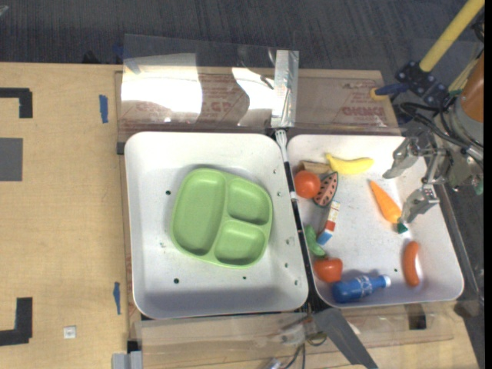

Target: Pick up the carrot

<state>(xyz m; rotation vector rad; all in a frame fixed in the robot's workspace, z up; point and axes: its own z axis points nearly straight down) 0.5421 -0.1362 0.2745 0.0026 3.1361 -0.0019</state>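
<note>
Blue bottle [360, 286], near edge; carrot [383, 199] beside my open, empty gripper [412, 185]. I judge a nudge could roll it away.

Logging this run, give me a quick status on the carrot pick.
Pincer open, above right bin. Carrot lying loose just left of it. Banana nearby, not blocking.

Bench [54, 206], two white bins [146, 229] side by side on it
</note>
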